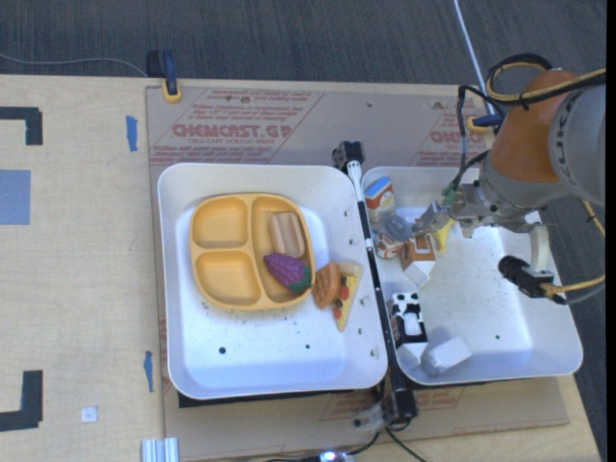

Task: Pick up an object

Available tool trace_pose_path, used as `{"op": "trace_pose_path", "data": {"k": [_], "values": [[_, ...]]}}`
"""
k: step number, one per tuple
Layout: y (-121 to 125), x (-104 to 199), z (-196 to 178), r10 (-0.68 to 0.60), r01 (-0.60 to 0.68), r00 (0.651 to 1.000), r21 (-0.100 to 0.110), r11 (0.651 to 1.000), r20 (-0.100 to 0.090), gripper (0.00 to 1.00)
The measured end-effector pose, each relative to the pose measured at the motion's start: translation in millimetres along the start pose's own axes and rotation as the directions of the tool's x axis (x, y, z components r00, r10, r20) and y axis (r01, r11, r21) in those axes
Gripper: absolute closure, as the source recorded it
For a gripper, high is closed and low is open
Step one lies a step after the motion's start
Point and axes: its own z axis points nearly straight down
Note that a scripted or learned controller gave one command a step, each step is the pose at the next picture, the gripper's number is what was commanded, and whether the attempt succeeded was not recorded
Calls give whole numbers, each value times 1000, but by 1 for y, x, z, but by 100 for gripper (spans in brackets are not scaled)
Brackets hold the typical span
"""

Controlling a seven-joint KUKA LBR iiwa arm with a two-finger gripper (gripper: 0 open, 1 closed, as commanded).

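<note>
On the tabletop [87, 258] the left bin [192, 354] carries a yellow tray [231, 282], and I place everything else by that tray. Its right-hand compartment holds a hot dog [285, 231] above purple grapes [288, 270], sorted there like a served meal. Just beside the tray's right edge lie a pastry [327, 283] and a pizza slice [348, 296], loose on the bin floor.

Further right of the tray, across the divider, the right bin [539, 354] has a small heap at its upper left: a can [378, 194] and mixed bits, probably dumped together. Lower down sit a black-and-white piece [408, 314] and a white block [445, 354].

The gripper [435, 221] is low over that heap, likely aiming at it; whether it is apart or closed, I cannot tell.
</note>
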Motion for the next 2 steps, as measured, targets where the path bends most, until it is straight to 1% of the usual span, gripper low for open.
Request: {"op": "trace_pose_path", "data": {"k": [1,2], "values": [[2,-1,1,0,0,1000,-1,1000,0,0],[-8,0,12,-1,1,1000,33,999,-5,100]]}}
